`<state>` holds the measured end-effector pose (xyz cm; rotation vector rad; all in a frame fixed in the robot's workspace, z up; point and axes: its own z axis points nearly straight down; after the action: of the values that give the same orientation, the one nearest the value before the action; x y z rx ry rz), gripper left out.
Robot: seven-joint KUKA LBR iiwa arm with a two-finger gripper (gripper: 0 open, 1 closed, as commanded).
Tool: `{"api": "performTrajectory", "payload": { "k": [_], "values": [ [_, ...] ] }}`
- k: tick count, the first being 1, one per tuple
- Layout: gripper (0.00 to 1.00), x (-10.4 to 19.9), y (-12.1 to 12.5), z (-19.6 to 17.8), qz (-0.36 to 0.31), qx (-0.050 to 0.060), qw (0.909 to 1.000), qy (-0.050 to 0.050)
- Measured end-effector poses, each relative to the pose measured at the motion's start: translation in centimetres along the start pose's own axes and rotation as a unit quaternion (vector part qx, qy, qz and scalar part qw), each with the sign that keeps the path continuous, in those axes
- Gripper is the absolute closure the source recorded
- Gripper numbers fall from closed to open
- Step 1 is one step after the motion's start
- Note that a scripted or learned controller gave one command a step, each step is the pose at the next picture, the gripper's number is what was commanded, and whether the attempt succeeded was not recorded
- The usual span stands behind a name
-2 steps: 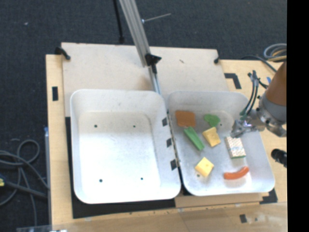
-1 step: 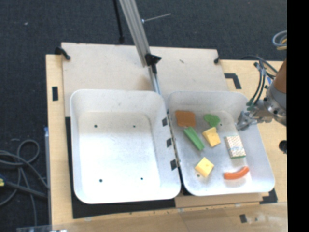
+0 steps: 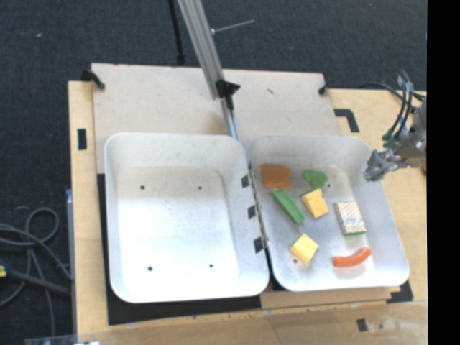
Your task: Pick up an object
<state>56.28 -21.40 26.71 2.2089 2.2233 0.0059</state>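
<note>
My gripper hangs over the right bin's far right rim; how it stands I cannot tell. Nearest it in that bin lies a patterned block, apart from me.

Even, diffuse overhead light fills the frame; the white bins glow softly without harsh glare, shadows stay faint, and the whole picture is slightly soft and grainy.

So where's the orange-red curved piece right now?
In the right bin, near its front right corner, the orange-red curved piece lies just below the speckled block, right of a yellow cube.
</note>
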Motion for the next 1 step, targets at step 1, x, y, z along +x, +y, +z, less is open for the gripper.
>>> {"api": "performTrajectory", "payload": {
  "k": [1],
  "values": [
    [1.0,5.66,1.41,0.49,0.0,0.004,1.0,0.001]
  ]
}}
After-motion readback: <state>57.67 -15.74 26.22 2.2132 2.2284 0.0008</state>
